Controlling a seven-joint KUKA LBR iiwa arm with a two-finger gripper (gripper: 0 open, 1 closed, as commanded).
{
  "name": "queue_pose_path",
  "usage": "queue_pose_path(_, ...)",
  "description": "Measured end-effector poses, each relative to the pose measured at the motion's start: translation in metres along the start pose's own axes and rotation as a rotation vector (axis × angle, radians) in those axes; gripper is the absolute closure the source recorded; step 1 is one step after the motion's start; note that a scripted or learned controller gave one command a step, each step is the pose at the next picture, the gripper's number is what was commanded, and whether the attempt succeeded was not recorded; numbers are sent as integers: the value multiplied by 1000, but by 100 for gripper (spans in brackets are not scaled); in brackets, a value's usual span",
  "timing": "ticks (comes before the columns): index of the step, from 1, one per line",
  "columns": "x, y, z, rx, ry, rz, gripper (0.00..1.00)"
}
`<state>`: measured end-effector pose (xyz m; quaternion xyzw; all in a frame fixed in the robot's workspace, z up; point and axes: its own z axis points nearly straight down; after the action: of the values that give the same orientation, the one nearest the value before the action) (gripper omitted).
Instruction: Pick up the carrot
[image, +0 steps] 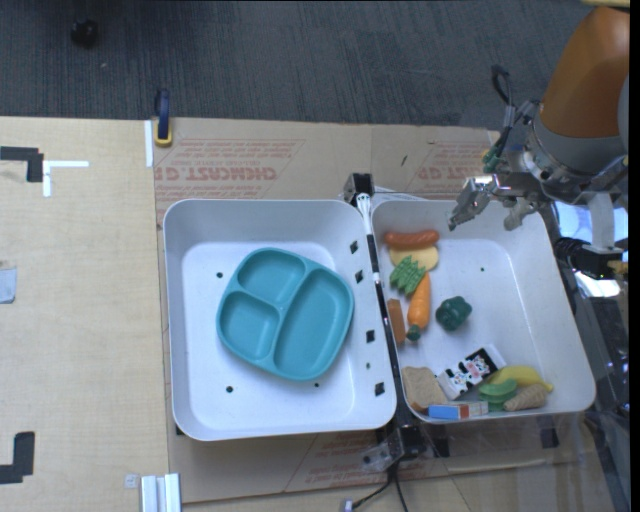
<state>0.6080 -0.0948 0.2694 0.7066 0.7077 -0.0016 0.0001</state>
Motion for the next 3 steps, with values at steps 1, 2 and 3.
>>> queue_pose_path(1, -14, -29, 117, 2, 1, 211, 0)
queue_pose_path(2, -3, -36, 177, -1, 3, 520, 0)
queue_pose_path(3, -1, -92, 177, -1, 3, 664, 0)
